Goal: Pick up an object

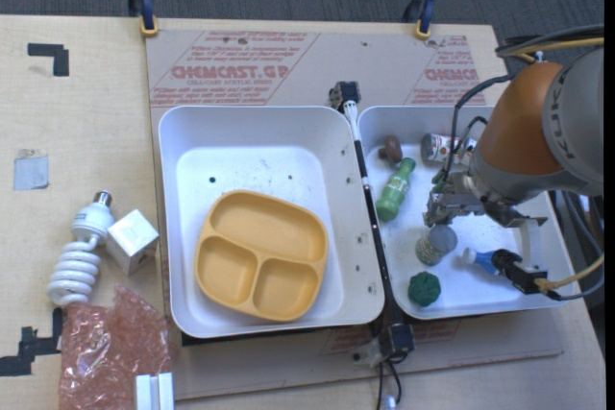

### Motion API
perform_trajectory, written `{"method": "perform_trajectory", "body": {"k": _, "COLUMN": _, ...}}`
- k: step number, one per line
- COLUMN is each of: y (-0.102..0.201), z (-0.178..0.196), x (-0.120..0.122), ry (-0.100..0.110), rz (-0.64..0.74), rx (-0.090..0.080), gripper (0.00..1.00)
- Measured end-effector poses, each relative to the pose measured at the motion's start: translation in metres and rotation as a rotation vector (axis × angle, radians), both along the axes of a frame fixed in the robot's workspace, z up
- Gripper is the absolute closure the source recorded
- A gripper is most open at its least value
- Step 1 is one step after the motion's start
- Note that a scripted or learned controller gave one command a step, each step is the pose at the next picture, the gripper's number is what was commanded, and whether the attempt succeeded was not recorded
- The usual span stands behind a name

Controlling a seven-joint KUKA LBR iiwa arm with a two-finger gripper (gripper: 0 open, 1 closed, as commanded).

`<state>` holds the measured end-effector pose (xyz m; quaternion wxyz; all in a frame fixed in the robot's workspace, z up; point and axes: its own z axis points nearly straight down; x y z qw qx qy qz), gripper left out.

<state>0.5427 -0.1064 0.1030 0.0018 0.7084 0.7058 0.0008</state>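
Surface: pale wooden bench (77, 130) with a brown board clamped on it; grey carpet beyond; two shallow white bins side by side.
Left bin: (183, 206) carries a yellow divided tray (261, 254), lying flat, nothing on it.
Right bin: (380, 125) carries the loose things. Green bottle (395, 189) lies near the left wall; small brown lump (390, 149) above it; a can (437, 147) near the top; dark green ball (424, 288) at the bottom; blue and white piece (483, 257) to the right; small grey round piece (435, 245) mid-bin.
Off the bins: spiral light bulb (79, 254), white cube (133, 237), pink plastic wrap (106, 350) on the bare surface to the left.
Arm: reaches in from the right, wrist low over the right bin.
Gripper: (448, 214) sits just above the grey round piece, possibly touching it; contact cannot be confirmed.
Jaws: the opening cannot be told; metal parts blur together from this angle. Nothing is visibly between them.
Progress: judged early to middle. Every object rests in its bin; nothing is lifted. Left to do: close on a thing, most likely the grey round piece, and raise it clear.
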Motion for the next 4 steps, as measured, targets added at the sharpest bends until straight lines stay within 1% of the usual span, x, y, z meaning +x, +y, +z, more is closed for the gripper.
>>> {"method": "perform_trajectory", "body": {"k": 1, "y": 0.000, "z": 0.000, "x": 0.000, "ry": 0.001, "rz": 0.001, "rx": 0.000, "gripper": 0.00}}
{"method": "perform_trajectory", "body": {"k": 2, "y": 0.009, "z": -0.011, "x": -0.054, "ry": 0.004, "rz": 0.002, "rx": 0.001, "gripper": 0.00}}
{"method": "perform_trajectory", "body": {"k": 3, "y": 0.008, "z": -0.001, "x": -0.053, "ry": 0.001, "rz": 0.000, "rx": 0.001, "gripper": 1.00}}
{"method": "perform_trajectory", "body": {"k": 4, "y": 0.074, "z": 0.089, "x": 0.001, "ry": 0.002, "rz": 0.005, "rx": 0.001, "gripper": 1.00}}
